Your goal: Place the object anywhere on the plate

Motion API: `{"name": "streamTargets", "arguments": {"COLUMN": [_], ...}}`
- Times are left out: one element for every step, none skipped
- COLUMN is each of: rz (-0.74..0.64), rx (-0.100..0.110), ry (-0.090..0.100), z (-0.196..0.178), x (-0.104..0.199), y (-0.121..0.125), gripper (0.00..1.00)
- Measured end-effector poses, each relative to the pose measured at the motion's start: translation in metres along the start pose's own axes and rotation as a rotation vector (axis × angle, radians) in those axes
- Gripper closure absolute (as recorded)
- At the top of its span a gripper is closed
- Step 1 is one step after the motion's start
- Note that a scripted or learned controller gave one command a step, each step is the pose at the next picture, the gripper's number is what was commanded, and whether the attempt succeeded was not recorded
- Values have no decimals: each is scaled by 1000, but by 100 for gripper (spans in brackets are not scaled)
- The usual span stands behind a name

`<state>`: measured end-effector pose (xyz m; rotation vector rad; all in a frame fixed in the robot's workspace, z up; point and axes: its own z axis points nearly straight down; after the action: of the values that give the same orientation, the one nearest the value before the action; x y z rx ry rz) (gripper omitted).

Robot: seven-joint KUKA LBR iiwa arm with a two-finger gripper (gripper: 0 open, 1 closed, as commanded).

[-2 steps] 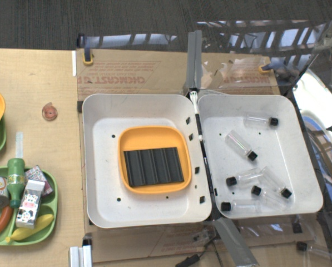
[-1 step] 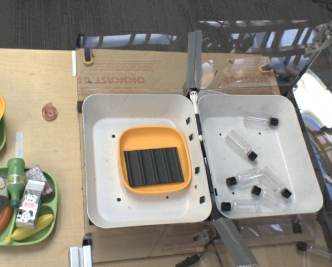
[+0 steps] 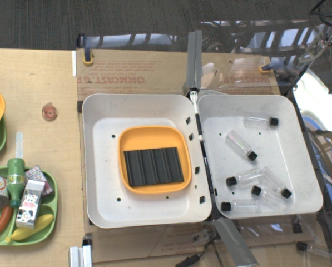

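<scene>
— Where the cardboard (image 3: 154,74) lies behind the bins, can you read anything?
— Mirrored print, seemingly "CHEMCAST".
— And the pincer?
— I can't tell its state or relate the vials to it.
— The vials?
— 6 clear, black-capped vials (image 3: 241,147) lie in the right bin (image 3: 299,127), pointing various ways. The yellow plate (image 3: 154,139) sits in the left bin (image 3: 102,160).

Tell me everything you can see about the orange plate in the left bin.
The orange plate is a rounded square with a raised rim, and it looks like plastic. It lies flat near the middle of the left bin, touching none of the bin's walls. A dark grey ribbed insert fills most of its lower part, leaving a bare orange strip along the top. Nothing else rests on it.
</scene>
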<state>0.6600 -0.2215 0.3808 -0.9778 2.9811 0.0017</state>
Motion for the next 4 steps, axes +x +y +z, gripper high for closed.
{"name": "streamTargets", "arguments": {"rz": [-390,-757,-1147,-1510], "rx": [1,0,-4,-3], "ry": [-2,-2,-2,-3], "z": [-9,-40,-4,-38], "x": [0,0,0,-5], "y": [0,0,0,6], "gripper": [0,0,0,0]}}
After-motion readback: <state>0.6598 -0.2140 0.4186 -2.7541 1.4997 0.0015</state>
